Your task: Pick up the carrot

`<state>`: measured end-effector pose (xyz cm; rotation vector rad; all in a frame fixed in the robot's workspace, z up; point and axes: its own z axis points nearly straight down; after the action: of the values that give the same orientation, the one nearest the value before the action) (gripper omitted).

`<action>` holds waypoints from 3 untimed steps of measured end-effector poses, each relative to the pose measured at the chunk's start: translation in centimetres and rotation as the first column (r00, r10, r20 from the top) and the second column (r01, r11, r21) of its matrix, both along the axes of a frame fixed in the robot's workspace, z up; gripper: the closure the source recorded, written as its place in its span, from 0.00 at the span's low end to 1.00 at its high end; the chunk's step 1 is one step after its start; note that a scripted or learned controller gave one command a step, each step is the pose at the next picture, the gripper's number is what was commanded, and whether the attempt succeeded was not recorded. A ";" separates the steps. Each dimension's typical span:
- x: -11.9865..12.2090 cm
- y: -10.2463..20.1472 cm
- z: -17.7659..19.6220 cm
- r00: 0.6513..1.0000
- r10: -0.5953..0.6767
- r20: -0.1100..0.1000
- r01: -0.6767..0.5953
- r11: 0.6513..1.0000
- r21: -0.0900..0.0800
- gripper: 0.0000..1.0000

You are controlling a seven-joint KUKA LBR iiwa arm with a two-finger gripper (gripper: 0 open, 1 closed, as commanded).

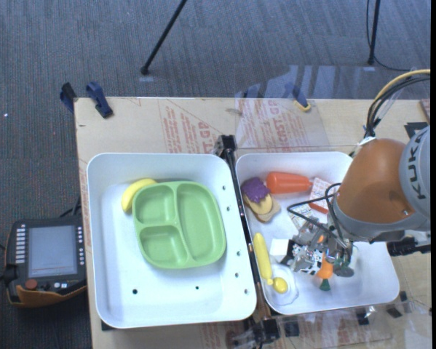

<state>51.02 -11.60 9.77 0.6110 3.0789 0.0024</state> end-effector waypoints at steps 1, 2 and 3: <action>-1.4 0.4 3.9 0.952 -0.306 -0.004 0.306 0.952 -0.001 1.00; -1.4 0.4 3.8 0.952 -0.305 -0.005 0.305 0.952 -0.001 0.00; -2.1 -2.8 0.4 0.993 -0.114 0.035 0.114 0.994 0.003 0.00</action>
<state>48.93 -14.36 10.19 0.7766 3.0058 0.0143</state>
